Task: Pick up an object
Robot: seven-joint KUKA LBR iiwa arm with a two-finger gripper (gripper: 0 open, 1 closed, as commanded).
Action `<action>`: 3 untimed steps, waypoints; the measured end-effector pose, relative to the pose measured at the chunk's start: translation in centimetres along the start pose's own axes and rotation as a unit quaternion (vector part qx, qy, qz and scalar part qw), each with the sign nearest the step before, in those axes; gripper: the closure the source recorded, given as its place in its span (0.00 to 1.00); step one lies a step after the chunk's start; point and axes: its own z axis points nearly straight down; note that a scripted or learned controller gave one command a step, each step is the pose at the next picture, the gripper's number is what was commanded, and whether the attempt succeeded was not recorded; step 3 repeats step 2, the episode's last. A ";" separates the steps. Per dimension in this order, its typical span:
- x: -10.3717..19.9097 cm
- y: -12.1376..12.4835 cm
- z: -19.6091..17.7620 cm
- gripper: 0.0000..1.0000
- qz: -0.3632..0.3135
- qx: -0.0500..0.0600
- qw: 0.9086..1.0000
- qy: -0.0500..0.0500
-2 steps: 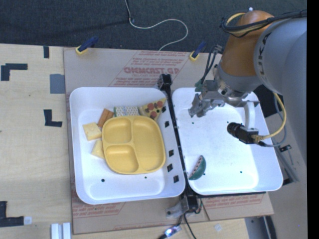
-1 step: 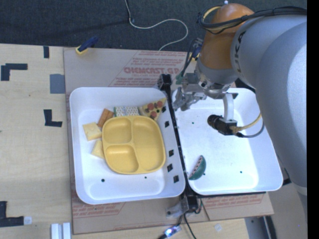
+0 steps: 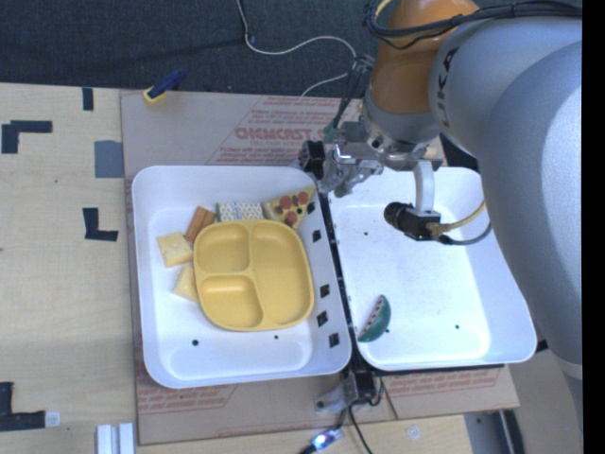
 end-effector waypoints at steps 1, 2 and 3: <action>-0.3 -0.3 2.2 1.00 0.001 0.002 1.000 -0.001; -0.1 0.8 1.6 1.00 0.001 0.001 1.000 -0.001; -0.1 0.8 1.6 1.00 0.001 0.001 1.000 -0.001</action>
